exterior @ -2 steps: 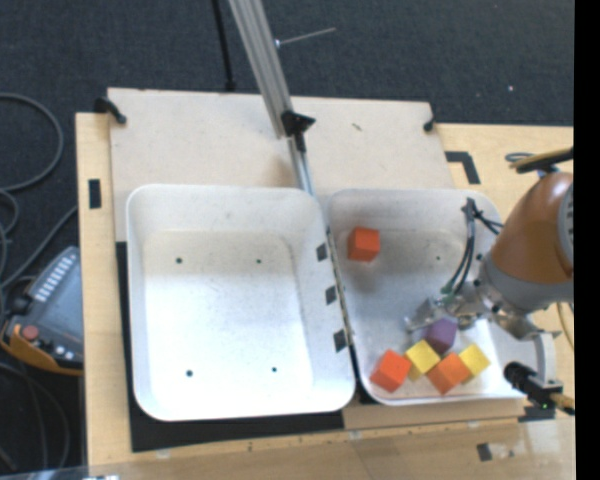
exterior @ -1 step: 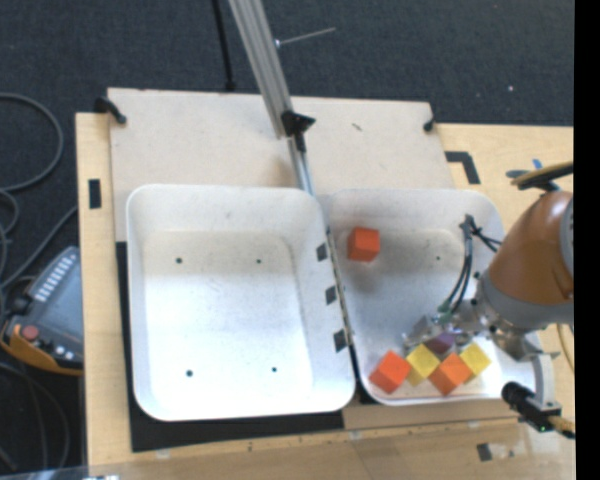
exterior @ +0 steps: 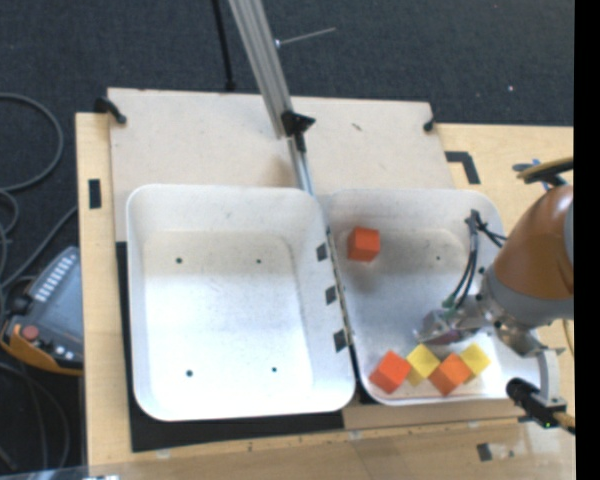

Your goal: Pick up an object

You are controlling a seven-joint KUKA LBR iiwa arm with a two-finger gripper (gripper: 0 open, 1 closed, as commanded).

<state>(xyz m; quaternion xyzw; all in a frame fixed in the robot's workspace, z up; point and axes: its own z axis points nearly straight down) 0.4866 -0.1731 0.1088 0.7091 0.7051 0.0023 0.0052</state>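
Yellow cube (exterior: 423, 359) just beside gripper (exterior: 446, 325), right bin (exterior: 410, 213), gripper's state unclear

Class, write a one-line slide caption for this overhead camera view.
KUKA arm's gripper above four blocks clustered in the right bin; a lone orange block sits apart.

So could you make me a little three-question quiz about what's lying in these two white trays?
1. True or false: the lone orange cube lies in the left white bin.
2. How many small blocks sit clustered at the near edge of the right white bin?
3. Which colour is the block nearest the divider in that cluster: A) yellow, B) orange-red, C) blue?

Key
1. False; it lies in the right bin.
2. Four: orange-red block, yellow block, orange block, second yellow block.
3. B.
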